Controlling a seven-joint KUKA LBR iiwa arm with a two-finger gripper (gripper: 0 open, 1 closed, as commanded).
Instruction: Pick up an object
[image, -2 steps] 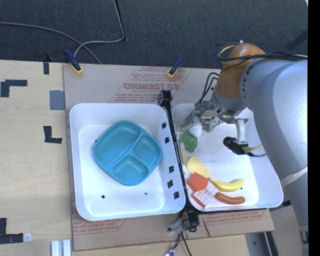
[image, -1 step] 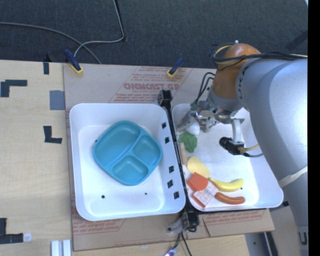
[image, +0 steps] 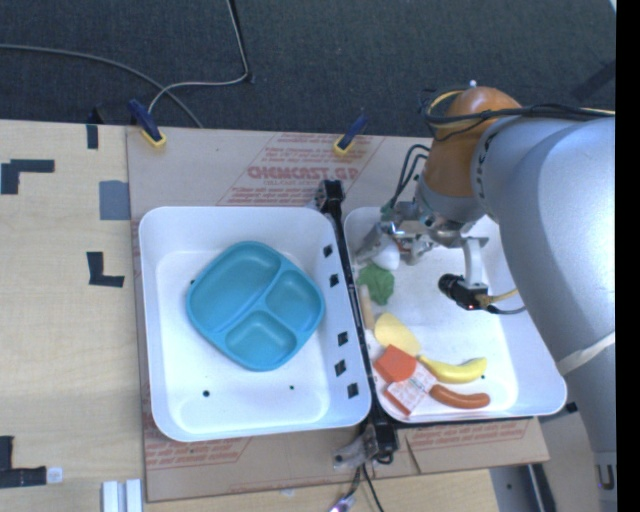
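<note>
At the near edge of the right bin (image: 530, 395) lies a red sausage (image: 460, 399), touching a red-and-white packet (image: 408, 393), with a banana (image: 455, 369) just behind them. An orange block (image: 396, 363) sits on the packet's far corner, and a pale yellow lemon-shaped piece (image: 393, 333) rests just beyond, against the divider wall. These pieces are crowded together, so a grab here would likely nudge a neighbour or close on two things at once and let both slip.

Farther in, a green leafy vegetable toy (image: 378, 282) lies near the divider, and the hand (image: 400, 243) hangs just above and behind it, low in the far left corner of the right bin. Whether its grasping parts are spread or pressed together I cannot tell; nothing is seen pinched there. The green toy looks the likeliest target. The risk is the corner: the bin wall and the black clips (image: 328, 195) at the divider stand close, and a descent slightly off would strike the rim or push the toy against the wall.

The left bin (image: 160, 300) holds a blue compartment plate (image: 256, 304), well apart. Beyond, on the counter (image: 60, 220), yellow clamps (image: 350, 138) pin the cardboard.
</note>
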